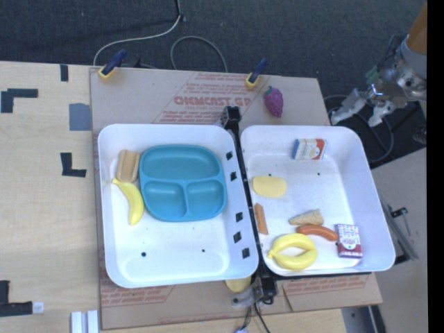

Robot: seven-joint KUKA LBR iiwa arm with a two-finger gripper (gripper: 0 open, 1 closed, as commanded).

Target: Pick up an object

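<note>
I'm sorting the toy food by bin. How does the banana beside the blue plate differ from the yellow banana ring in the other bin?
The left banana is a single slim crescent lying open beside the blue plate; the right banana ring curls closed into a loop. The left one looks thinner, the ring chunkier. Both are yellow and lie flat on a bin floor.

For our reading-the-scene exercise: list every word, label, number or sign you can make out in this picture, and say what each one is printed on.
"CHEMCAST GP": red print repeated on the brown board under the bins, slanted; other repeats too faint to read.
Small carton in the right bin: red, white and blue label, too blurred to read.
Red packet at the right bin's near corner: white markings, too small to read.
Black angular marks on the wooden bench: shapes, not letters.
</note>
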